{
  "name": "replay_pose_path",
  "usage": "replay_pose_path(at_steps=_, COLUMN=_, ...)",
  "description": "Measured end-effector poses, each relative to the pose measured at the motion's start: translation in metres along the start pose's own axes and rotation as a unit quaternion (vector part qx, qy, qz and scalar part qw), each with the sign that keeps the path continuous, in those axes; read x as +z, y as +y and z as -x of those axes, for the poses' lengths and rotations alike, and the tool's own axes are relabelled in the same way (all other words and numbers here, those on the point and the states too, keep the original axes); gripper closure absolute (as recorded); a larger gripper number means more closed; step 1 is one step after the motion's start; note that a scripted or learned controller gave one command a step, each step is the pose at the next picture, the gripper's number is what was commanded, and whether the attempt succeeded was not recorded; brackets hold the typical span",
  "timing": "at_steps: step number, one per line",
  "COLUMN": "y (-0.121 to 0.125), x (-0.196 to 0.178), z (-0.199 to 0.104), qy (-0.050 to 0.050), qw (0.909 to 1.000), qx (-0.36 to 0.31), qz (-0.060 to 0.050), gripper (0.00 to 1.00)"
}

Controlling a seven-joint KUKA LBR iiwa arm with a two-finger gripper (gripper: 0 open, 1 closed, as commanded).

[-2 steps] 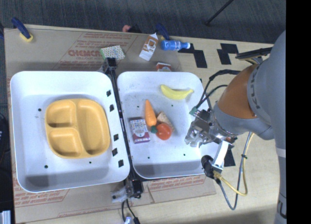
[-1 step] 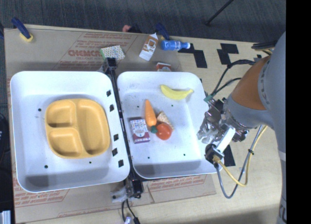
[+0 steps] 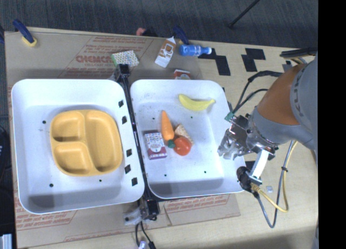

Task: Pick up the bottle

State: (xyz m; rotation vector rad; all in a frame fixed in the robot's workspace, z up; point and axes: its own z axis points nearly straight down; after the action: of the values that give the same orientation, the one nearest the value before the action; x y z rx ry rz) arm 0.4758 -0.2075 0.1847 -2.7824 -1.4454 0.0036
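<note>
Lying sideways behind bins: small blue bottle (image 3: 193, 50), white cap; hand (image 3: 231, 146) state unclear.

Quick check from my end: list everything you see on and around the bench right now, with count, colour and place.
Bins: two, white, side by side on the bench.
Tray: one, yellow, three compartments, in the left bin.
Banana: one, yellow, right bin, far side.
Carrot: one, orange, middle of right bin.
Tomato: one, red, beside the carrot's tip.
Small box: one, red and white, right bin, left of the carrot.
Bottle: one, blue, lying on the bench beyond the right bin.
Carton: one, white and orange, left of the bottle.
Claw: one, grey metal, at the right bin's right rim.
</note>
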Motion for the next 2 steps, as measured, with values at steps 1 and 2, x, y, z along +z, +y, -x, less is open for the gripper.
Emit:
replay_pose_path(at_steps=1, y=-0.014, x=0.003, z=-0.021, qy=0.000, qw=0.9754, qx=0.220, qz=0.001, gripper=1.00)
replay_pose_path(at_steps=2, y=0.002, x=-0.026, z=0.003, qy=0.000, qw=0.9305, qx=0.366, qz=0.000, gripper=1.00)
